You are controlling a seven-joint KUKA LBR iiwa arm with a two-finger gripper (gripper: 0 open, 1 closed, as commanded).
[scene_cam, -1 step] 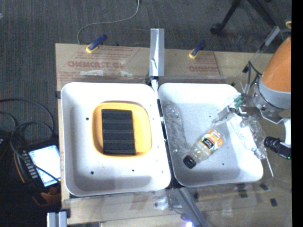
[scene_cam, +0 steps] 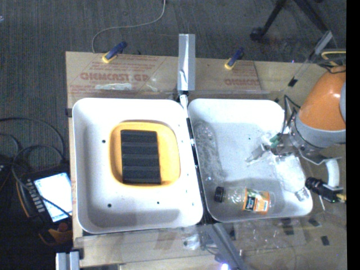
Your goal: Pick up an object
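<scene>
The tool (scene_cam: 264,149), grip state unclear, is hovering above a clear bottle (scene_cam: 243,197) lying nearby, likely slipping if pinched.

One camera looks down from above the bench (scene_cam: 129,75), tilted so the far edge lies toward the top and the near edge toward the bottom. It stands far enough off to take in both bins whole, with dark carpet (scene_cam: 50,21) around the bench on the far and left sides. The left bin (scene_cam: 90,207) sits left of centre and the right bin (scene_cam: 236,108) just beside it, the seam between them running near the middle. The arm (scene_cam: 326,108) comes in from the right of the right bin, cut off by the frame edge. A tablet (scene_cam: 53,196) lies on the floor left of the left bin.
</scene>
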